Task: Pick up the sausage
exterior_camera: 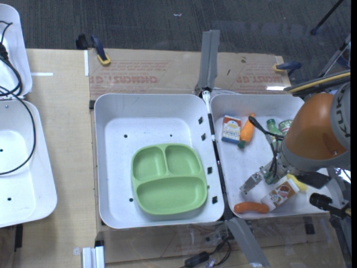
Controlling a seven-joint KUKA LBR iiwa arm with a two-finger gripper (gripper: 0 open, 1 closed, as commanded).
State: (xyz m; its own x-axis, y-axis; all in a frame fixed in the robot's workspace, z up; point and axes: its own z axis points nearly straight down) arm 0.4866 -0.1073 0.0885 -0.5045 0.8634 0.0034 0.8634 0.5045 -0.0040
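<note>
So the sausage (251,207) is lying flat along the near wall of the right bin (254,102), orange-red, almost in the front-left corner. The jaws (252,183) sit just above it, up and a bit right, hanging off the grey arm (312,130) with the orange band. A snack packet (281,194) lies right next to the sausage's right end, so I'd come down over the middle or left half and close across the short width, otherwise you'll nip the packet too. The bin wall is tight on the near side, so not much room for a finger there. Whether the jaws are apart or together, can't tell, and nothing visible between them. Green plate (168,178) in the left bin (150,102) isn't involved
</note>
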